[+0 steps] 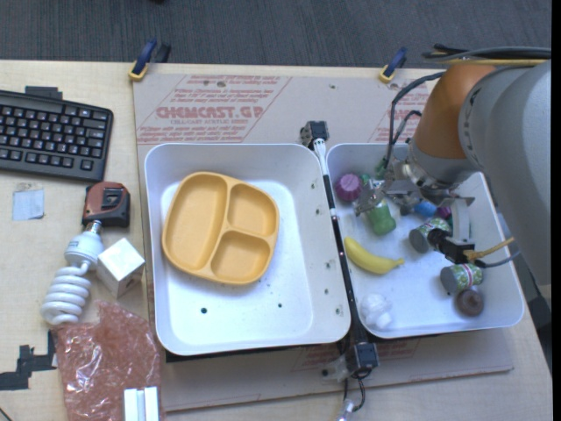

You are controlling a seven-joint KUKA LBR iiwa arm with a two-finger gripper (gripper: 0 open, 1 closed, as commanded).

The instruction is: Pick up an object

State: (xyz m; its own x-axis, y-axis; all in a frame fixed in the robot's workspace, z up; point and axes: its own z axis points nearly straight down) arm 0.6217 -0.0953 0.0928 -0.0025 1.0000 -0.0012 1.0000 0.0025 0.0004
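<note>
Arm [491,103] reaches in from the right and hangs over the far part of the right bin [500,310]; end effector [405,185] sits low among the clutter there; whether it is open or closed cannot be told, wrist hardware hides it. Candidates all lie in the right bin: green cylinder [380,217] and purple cap [349,184] just beside the end effector; banana [372,257] nearer the centre, apart from the rest, so likely easiest to reach; white ball [376,308] in the near corner. Left bin [166,314] holds a yellow tray [221,227], presumably a drop target. No object seen held; pick judged not yet done.
</note>
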